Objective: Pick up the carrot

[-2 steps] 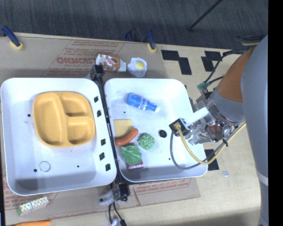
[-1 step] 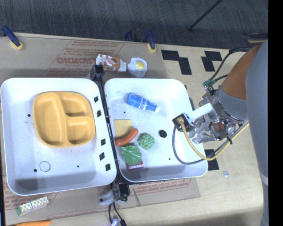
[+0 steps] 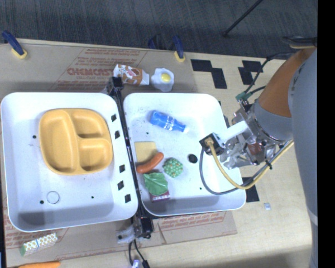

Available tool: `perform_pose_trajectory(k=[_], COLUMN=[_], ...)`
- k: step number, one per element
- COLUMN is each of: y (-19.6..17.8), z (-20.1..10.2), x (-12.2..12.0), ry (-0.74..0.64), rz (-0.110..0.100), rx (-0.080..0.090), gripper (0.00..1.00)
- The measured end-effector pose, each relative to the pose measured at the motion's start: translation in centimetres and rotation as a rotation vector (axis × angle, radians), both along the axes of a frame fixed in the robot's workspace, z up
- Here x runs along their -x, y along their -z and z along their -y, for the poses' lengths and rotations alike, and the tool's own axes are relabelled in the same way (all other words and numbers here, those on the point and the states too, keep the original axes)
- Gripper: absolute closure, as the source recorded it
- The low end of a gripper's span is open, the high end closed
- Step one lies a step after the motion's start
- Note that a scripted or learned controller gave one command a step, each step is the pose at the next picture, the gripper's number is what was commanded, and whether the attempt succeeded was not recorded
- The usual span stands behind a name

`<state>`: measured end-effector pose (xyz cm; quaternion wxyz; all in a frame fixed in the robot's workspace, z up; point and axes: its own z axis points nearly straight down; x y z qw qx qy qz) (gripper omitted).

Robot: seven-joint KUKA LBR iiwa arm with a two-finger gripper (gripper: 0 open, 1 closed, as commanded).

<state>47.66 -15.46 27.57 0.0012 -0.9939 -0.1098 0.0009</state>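
An orange-red, elongated carrot-like piece (image 3: pixel 149 162) lies in the right bin (image 3: pixel 212 108), near its left wall. It rests between a pale yellow slice (image 3: pixel 146 148) and a green packet (image 3: pixel 156 184). My gripper (image 3: pixel 237 149) hangs over the right rim of the right bin, well to the right of that piece and apart from it. A yellow cable loops below the gripper into the bin. Nothing shows held in the gripper.
A blue bottle (image 3: pixel 167 121) and a green bumpy ball (image 3: pixel 173 167) also lie in the right bin. The left bin (image 3: pixel 11 149) holds a yellow divided tray (image 3: pixel 75 139). Small items (image 3: pixel 163 79) sit behind the bins. An orange object (image 3: pixel 40 264) pokes in at the bottom edge.
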Motion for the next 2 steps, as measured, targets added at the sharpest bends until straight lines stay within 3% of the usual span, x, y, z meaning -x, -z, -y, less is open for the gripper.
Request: perform_pose_trajectory(k=[2], y=[-0.29], z=[1.57], x=[0.04], ry=[0.014], rz=[0.000], rx=[0.001], gripper=[1.00])
